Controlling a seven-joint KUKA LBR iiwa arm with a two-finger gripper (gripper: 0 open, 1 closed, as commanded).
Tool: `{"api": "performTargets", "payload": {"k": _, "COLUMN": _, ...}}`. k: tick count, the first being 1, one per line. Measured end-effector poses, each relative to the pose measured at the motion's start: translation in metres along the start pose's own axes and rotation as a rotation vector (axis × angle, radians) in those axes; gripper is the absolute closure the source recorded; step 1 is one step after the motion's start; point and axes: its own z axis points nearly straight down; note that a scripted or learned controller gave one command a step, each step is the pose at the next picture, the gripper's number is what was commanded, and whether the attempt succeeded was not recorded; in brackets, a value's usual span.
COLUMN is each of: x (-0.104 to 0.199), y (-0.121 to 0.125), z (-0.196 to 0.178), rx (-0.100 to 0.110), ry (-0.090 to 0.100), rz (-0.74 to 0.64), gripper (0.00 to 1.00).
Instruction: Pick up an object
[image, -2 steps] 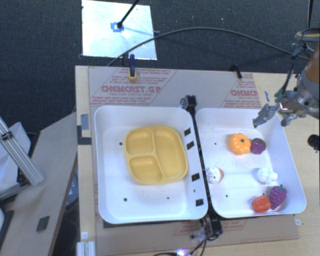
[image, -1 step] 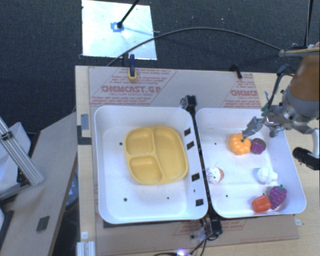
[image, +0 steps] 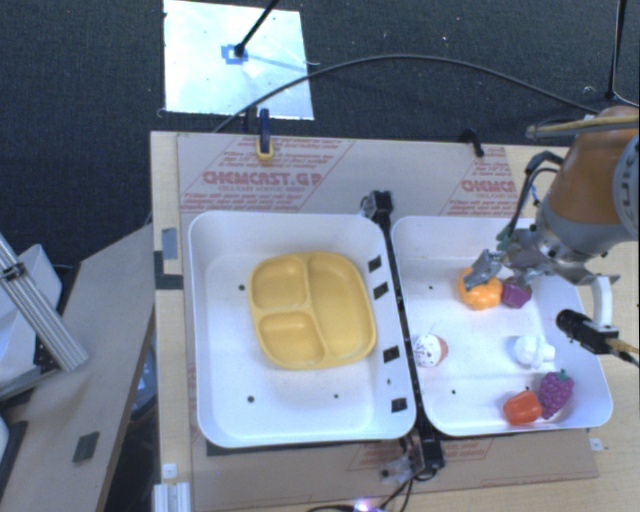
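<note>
The right bin (image: 450, 240) holds several small toys. An orange-yellow toy fruit (image: 480, 292) lies near the bin's middle, with a small purple piece (image: 517, 294) touching its right side. My gripper (image: 488, 266) hangs right above the orange fruit's upper edge, coming in from the right under the orange-banded wrist. Nothing is visibly lifted by it. Further forward lie a white and red round toy (image: 430, 349), a white piece (image: 530, 350), a purple grape bunch (image: 556, 392) and an orange-red toy (image: 521, 407).
The left bin (image: 215, 300) carries a yellow divided plate (image: 310, 308). A black strip (image: 392, 310) runs along the seam between the two bins. A black fitting (image: 585, 330) on the arm sticks out over the right bin's right rim.
</note>
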Motion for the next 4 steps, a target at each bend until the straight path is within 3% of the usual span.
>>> {"api": "performTargets", "payload": {"k": 1, "x": 0.004, "y": -0.009, "z": 0.055, "rx": -0.001, "ry": 0.000, "rz": 0.003, "gripper": 0.00}}
{"api": "performTargets", "payload": {"k": 2, "x": 0.003, "y": -0.007, "z": 0.041, "rx": -0.006, "ry": -0.002, "rz": 0.003, "gripper": 1.00}}
{"api": "performTargets", "payload": {"k": 4, "x": 0.000, "y": 0.001, "z": -0.076, "rx": -0.009, "ry": -0.003, "rz": 0.000, "gripper": 1.00}}
